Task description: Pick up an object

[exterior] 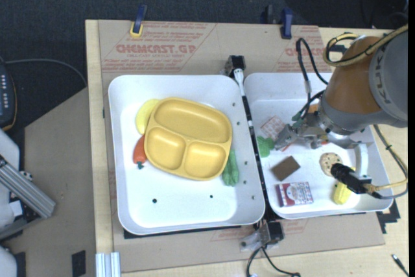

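Object: none lifted yet; candidates lie in the right bin [285,84], near the gripper [285,137]
Left bin [123,159]: yellow divided plate [188,138]; carrot [139,151] at its left
Arm [353,91]: low over right bin
Brown block [284,168]: just near of gripper; red packet [294,193] nearer
Fingers: spread cannot be told; nothing seen held
Progress: judged early; grasp and lift remain
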Robot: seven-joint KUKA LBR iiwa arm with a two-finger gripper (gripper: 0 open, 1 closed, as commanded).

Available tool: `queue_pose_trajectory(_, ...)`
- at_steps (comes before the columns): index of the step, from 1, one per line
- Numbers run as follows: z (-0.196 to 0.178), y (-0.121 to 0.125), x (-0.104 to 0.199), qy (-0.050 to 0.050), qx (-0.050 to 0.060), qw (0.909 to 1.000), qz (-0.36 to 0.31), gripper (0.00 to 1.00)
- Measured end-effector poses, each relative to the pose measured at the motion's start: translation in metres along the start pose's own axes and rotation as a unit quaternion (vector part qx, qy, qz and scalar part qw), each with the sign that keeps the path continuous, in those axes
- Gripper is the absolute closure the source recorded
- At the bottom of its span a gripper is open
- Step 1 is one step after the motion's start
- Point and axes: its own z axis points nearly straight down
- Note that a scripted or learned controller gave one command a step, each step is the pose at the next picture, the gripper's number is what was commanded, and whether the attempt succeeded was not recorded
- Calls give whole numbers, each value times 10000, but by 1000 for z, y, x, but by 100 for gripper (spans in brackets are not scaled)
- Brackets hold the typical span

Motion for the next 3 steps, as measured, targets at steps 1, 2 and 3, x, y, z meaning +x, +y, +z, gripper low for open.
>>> queue_pose_trajectory(1, 7, 0, 0, -4, -21, 10000, 0, 0)
queue_pose_trajectory(2, -4, 0, 0, -8, -39, 10000, 8, 100)
queue_pose_trajectory(3, -67, 6, 3, -21, -79, 10000, -11, 100)
